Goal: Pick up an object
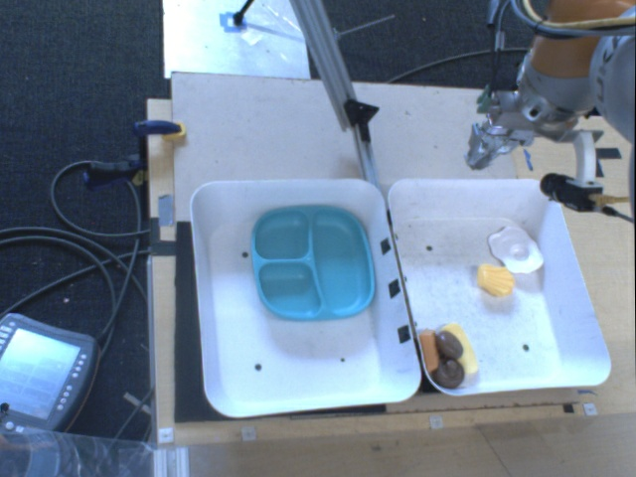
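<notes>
While the arm (581,28) reaches in from the right, its gripper (485,150) hangs above the bare bench top (268,127), just beyond the far rim of the right bin (581,306); whether it is apart or together cannot be told at this slant, and nothing is seen clamped in it.

All loose objects lie on the near side of the gripper, inside the right bin. Closest to it is a white, flat, egg-like piece (515,249), below and slightly right of the tool. Just beyond that piece, touching or almost touching it, sits a small yellow ridged item (496,280). Farthest from the tool, in the bin's near left corner, a cluster rests against the wall: a yellow piece (460,348), two brown rounded pieces (449,358) on it, and an orange stick (428,348) beside them.

Well to the gripper's left and nearer the viewer, the left bin (224,296) bears a teal divided plate (312,261) with three compartments.

No brand, label or writing is legible on any object.
</notes>
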You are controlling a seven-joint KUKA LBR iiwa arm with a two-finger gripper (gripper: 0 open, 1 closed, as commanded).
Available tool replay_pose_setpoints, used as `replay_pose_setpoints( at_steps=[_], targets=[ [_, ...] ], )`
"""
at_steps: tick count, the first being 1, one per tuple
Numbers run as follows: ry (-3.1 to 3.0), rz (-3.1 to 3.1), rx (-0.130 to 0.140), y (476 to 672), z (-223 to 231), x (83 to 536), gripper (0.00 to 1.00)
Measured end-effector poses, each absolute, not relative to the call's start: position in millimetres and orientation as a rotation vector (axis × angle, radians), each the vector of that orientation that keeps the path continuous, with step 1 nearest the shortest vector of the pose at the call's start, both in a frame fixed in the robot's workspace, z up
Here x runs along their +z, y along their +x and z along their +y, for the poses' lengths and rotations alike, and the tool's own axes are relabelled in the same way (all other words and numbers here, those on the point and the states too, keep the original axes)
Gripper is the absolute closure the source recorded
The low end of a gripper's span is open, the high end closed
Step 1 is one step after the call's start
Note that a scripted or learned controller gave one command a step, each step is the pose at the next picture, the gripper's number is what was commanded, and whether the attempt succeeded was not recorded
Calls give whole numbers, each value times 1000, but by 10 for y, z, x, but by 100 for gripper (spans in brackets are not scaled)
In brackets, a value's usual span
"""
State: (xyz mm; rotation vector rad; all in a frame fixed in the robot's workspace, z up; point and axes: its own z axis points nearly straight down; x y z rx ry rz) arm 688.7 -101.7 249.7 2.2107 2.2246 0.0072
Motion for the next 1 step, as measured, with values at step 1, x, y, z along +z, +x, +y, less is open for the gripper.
replay_pose_setpoints(
  at_steps=[1],
  targets=[
    [2210, 2233, 3, 6675, -479, 2394, 100]
  ],
)
